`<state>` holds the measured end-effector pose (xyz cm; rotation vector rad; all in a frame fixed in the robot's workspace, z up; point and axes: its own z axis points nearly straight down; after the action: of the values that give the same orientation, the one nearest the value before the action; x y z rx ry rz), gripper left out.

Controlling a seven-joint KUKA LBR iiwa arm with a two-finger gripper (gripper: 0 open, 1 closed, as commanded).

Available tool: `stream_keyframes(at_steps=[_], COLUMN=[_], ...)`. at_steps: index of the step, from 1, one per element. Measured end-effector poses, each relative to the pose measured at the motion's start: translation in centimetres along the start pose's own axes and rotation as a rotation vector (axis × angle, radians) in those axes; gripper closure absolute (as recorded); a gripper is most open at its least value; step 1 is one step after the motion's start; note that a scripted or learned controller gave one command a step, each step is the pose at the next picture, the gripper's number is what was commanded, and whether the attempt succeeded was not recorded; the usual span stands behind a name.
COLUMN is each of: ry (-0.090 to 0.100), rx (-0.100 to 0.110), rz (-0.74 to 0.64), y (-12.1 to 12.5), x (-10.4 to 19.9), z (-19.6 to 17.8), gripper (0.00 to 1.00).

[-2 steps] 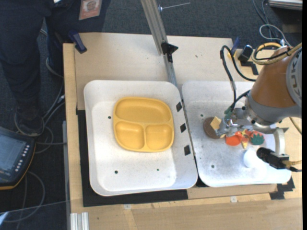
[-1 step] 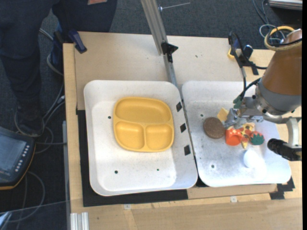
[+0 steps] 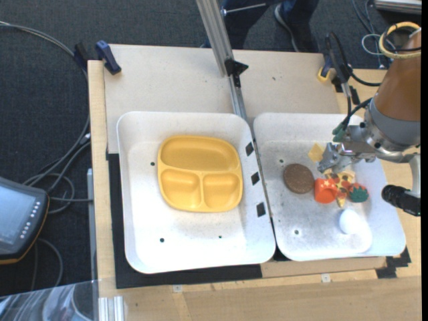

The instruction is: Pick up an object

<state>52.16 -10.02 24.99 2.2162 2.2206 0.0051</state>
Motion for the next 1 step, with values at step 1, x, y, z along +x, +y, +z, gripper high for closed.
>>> stream_keyframes(at_steps=[1], ry=[0.003], rx=[0.002], rz=[-0.006], y=[2.94], x=[5.19], z=[-0.56], gripper=[1.0])
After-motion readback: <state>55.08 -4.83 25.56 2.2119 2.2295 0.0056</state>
